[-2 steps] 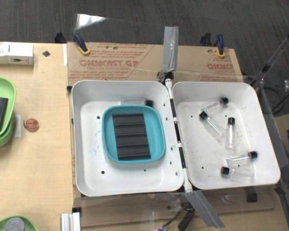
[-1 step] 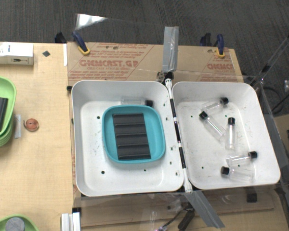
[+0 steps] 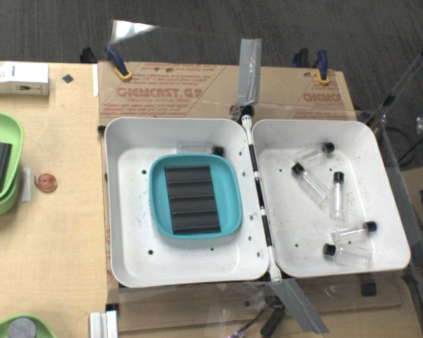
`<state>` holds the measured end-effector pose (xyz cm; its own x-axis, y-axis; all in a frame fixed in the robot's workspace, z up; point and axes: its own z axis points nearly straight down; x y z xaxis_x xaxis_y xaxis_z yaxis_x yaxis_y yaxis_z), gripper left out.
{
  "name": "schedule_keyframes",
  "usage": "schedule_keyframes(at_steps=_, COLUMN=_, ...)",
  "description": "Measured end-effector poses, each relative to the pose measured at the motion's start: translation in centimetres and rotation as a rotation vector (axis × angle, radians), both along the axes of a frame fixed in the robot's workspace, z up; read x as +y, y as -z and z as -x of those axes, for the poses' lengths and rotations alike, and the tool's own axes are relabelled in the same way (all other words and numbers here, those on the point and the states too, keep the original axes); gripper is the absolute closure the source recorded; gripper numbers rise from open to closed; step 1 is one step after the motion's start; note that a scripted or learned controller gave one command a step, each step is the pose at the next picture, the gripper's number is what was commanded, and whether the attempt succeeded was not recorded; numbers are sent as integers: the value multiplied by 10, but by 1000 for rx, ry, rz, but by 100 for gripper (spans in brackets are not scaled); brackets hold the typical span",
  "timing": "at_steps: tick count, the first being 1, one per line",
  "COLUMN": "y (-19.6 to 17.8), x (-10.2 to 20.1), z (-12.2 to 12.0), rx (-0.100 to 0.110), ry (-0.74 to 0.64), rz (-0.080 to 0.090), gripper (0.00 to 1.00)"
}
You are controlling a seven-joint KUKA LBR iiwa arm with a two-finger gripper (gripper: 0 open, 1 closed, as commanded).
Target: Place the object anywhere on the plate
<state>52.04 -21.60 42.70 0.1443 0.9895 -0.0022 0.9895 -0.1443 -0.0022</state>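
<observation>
Lying scattered in the right bin (image 3: pixel 289 220), several clear black-capped vials (image 3: pixel 336 194) sit apart from the teal plate (image 3: pixel 159 189) in the left bin (image 3: pixel 127 224), another vial (image 3: pixel 197 148) just behind it; the hand's state cannot be told.

Red printing runs across the brown cardboard sheet (image 3: pixel 197 90) lying behind the two bins. On its left part the large letters look like "GKMCAST.G.P", though several of them are blurred and the reading is uncertain. A smaller red line above them is too fine to read. At the sheet's right end a second red print is partly cut off and unclear. The white box (image 3: pixel 15 79) at the far left bears small dark marks, illegible.
</observation>
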Motion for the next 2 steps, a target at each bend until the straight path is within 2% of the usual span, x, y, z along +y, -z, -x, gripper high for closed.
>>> schedule_keyframes(at_steps=2, y=0, x=0, z=0, rx=0, ry=0, rz=0, gripper=0)
